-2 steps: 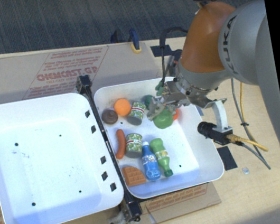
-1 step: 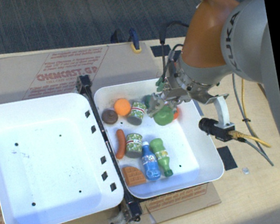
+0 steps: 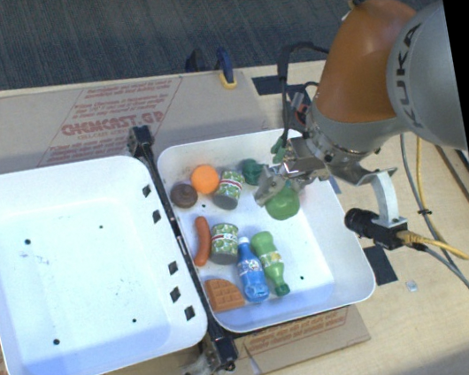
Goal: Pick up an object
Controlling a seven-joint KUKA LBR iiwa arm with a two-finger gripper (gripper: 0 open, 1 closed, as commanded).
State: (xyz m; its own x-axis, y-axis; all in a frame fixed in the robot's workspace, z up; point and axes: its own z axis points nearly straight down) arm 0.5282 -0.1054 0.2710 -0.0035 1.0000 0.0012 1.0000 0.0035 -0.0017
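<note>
My gripper [image 3: 274,186] hangs over the back right part of the right bin [image 3: 341,255]. A round green fruit [image 3: 284,207] sits right under its tip, touching or nearly so; whether it is gripped I cannot tell. Close to the left are a dark green lump [image 3: 251,170], a green-labelled can [image 3: 229,187] and an orange ball [image 3: 205,178]. Further forward lie a second can [image 3: 224,240], an orange sausage-shaped piece [image 3: 200,240], a blue bottle [image 3: 250,269] and a green bottle [image 3: 270,262].
A brown disc [image 3: 184,195] rests by the right bin's left wall and a brown waffle piece [image 3: 225,294] at its front left corner. The left bin [image 3: 15,266] stands beside it, past a black divider rail [image 3: 168,230]. The arm's bulk covers the bench at right.
</note>
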